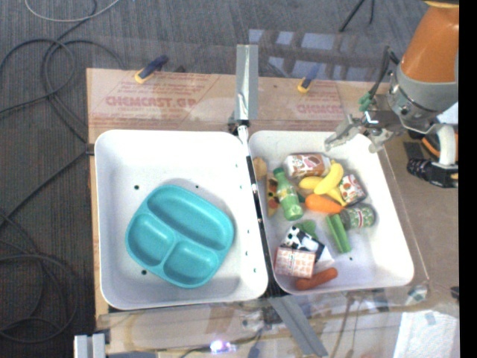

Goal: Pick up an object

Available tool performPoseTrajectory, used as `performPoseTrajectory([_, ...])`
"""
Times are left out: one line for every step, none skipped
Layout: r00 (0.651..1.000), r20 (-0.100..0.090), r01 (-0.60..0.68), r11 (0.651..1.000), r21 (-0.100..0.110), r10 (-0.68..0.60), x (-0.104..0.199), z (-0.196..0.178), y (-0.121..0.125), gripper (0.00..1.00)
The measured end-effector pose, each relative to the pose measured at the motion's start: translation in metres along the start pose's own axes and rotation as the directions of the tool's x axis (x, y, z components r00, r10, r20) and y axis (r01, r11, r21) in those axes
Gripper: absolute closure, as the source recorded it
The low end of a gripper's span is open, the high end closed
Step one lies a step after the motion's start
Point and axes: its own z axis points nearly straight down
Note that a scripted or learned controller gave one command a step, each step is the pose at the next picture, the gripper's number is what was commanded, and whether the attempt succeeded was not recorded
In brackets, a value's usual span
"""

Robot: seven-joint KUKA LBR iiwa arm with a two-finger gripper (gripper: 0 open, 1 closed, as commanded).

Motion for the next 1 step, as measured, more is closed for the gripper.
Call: performPoseTrajectory([0.997,0.002,-0.082,0.997,0.002,0.082,-0.0180,0.1020,-0.0376,0.00])
